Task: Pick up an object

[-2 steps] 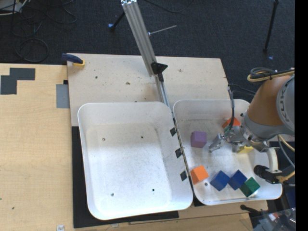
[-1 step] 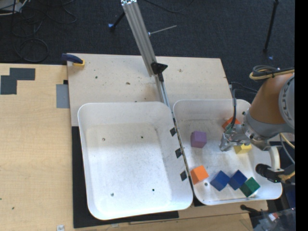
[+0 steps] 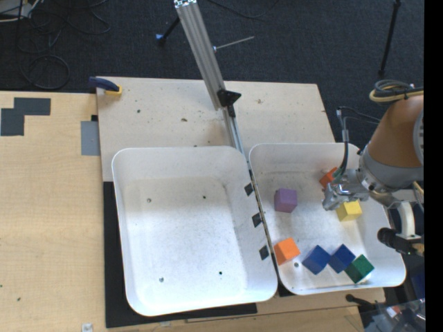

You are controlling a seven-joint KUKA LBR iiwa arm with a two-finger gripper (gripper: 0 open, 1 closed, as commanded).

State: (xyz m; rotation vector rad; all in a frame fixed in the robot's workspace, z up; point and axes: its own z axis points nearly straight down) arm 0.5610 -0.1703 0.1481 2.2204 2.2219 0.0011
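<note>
Edges: two white bins are sitting side by side on the surface [image 3: 208, 109]; the left bin [image 3: 180, 227] and the right bin [image 3: 304, 159] are meeting along a shared rim with three small black clips on it.
Open room: the top left stretch of the right bin's floor is lying bare, while the blocks are crowding its lower and right parts; the orange block [image 3: 286, 250] is sitting tight against the shared rim.
Count: one purple block [image 3: 285, 200], one yellow block [image 3: 349, 209], two blue blocks [image 3: 328, 259] touching each other, one green block [image 3: 360, 268] just beside them near the front rim, one orange block at the rim, and an orange piece [image 3: 327, 178] partly hidden behind the tool.
Arm: it is reaching in from the right, its wrist hanging over the right bin's right side.
Tool: the tool [image 3: 337, 194] is hovering low between the orange piece and the yellow block, just beside both; I cannot tell whether it is released or clenched, nor whether anything is caught in it.
Purple block: it is standing alone, apart from the tool on its left.
</note>
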